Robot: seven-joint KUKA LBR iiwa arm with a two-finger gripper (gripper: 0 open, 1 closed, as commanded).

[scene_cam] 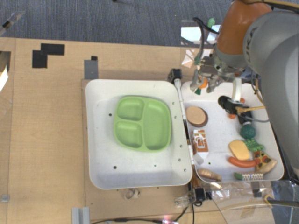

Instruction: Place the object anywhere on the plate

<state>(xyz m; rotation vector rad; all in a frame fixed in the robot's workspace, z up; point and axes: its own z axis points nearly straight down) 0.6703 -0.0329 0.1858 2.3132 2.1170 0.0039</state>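
1. Right bin (275, 171), near edge: a sausage (242, 162), a yellow wedge (239, 149), a pizza slice (264, 162) and broccoli (248, 132); a round brown cookie (196, 116) lies nearer its left wall.
2. Left bin (100, 171) holds the green divided plate (142, 123).
3. Over the right bin's far corner, the gripper (205, 84) has a small orange-and-green object (200, 86) at its fingertips; whether the fingers clamp it cannot be told.

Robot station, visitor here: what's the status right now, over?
Gripper over right bin's far corner, grip unclear. Green plate sits in left bin, nothing on it. Toy foods wait in right bin. Nothing blocking the plate, over.
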